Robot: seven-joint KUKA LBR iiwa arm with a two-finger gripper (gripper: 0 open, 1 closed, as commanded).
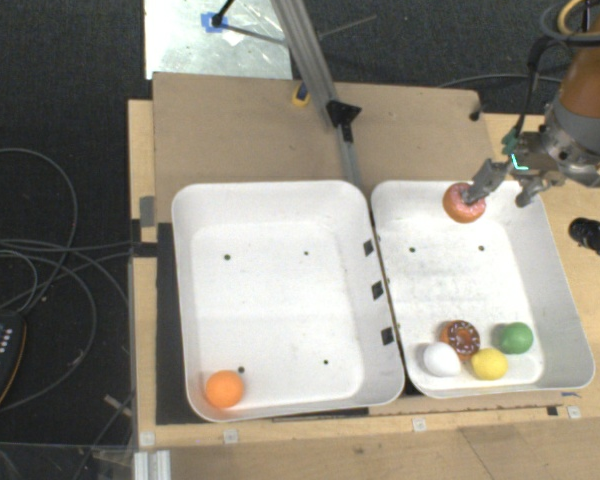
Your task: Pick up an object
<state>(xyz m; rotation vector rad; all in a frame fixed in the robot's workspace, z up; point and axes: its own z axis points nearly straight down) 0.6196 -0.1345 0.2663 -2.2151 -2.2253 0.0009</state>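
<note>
Gripper [502,180] above far edge of right bin [540,268], one finger touching pink donut [464,204] — grip state cannot be told — w/ four small objs clustered at near end.

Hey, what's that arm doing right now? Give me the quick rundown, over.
Gripper over right bin's far edge, one finger touching pink donut; grip unconfirmed. Four more items clustered at near edge, orange ball in left bin. Nothing blocking. Over.

Grey arm [580,133], orange band, black cables, dark fingers [486,180]
</note>
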